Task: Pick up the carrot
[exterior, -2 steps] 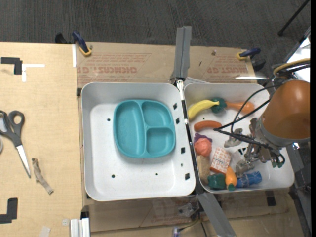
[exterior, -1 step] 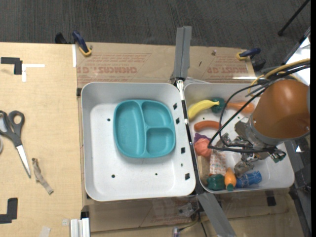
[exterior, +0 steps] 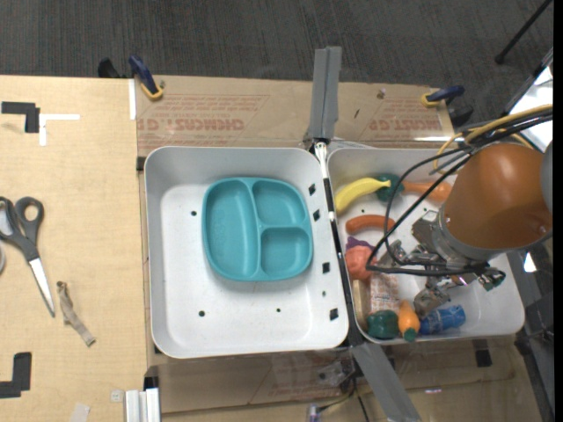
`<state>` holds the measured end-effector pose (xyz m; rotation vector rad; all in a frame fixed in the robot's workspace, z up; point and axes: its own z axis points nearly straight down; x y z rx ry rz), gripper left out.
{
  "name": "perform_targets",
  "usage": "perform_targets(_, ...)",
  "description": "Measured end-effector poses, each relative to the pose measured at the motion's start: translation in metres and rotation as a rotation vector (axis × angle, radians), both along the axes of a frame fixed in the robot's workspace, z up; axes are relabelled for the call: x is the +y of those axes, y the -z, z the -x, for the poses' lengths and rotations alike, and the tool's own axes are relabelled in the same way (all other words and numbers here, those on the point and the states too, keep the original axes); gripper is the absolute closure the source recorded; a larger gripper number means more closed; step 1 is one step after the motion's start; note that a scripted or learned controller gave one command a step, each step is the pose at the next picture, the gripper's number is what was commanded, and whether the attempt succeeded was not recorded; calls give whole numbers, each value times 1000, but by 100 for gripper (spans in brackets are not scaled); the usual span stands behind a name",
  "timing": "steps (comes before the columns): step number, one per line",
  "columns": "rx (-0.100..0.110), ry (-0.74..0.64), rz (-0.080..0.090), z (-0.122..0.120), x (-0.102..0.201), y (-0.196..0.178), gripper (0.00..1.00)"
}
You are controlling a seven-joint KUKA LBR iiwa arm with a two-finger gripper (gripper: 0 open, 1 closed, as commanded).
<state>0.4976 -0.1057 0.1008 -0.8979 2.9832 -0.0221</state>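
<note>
The right bin [exterior: 506, 319] holds several toy foods. A stubby orange piece [exterior: 409, 320] that looks like the carrot lies at the bin's front edge, with a dark green lump [exterior: 383, 325] touching its left end. My gripper [exterior: 434, 293] hangs low over the front half of this bin, just above and to the right of the orange piece. The orange-banded wrist [exterior: 497, 196] and black cables hide much of the bin behind it. I see nothing lifted off the bin floor.
A yellow banana [exterior: 361, 190], a reddish sausage shape [exterior: 369, 224], another orange item [exterior: 428, 187] under the cables, a purple-orange lump [exterior: 357, 258], a packet [exterior: 381, 294] and a blue object [exterior: 442, 319] share the right bin. A teal divided plate [exterior: 258, 229] sits in the left bin [exterior: 176, 306]. Scissors [exterior: 29, 244] lie on the bench.
</note>
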Motion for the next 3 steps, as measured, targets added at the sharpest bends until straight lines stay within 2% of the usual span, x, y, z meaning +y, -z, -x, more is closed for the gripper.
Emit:
perform_targets(1,1,-1,-1,0,0,0,0)
perform_targets(2,7,-664,10,3,-11,0,0)
perform_targets(3,-10,-512,11,7,-23,-1,0)
